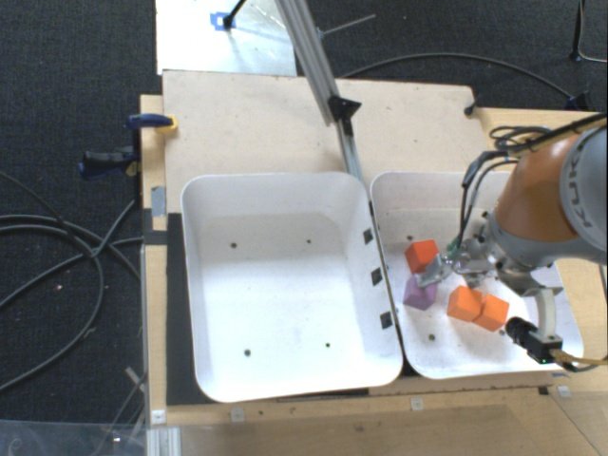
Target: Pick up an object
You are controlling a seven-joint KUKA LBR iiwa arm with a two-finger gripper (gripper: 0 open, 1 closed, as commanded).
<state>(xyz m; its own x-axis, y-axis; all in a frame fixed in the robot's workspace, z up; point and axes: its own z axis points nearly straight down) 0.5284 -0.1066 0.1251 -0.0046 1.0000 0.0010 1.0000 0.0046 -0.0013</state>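
Observation:
The right bin (446, 364) holds several blocks. A red-orange block (422, 254) lies near its left wall, with a purple block (418, 294) just in front of it. Two orange blocks (465, 304) (492, 313) sit side by side toward the bin's front. My gripper (443, 270) is low in this bin, reaching in from the right. Its tip lies between the red-orange block and the purple block and close to both. The wrist hides whether anything is held.
The left bin (204, 207) stands beside the right one, separated by a shared wall with black clips (376, 275). A slanted metal pole (313, 50) crosses the bench behind the bins. Cables (494, 150) loop over the arm's orange band (537, 193).

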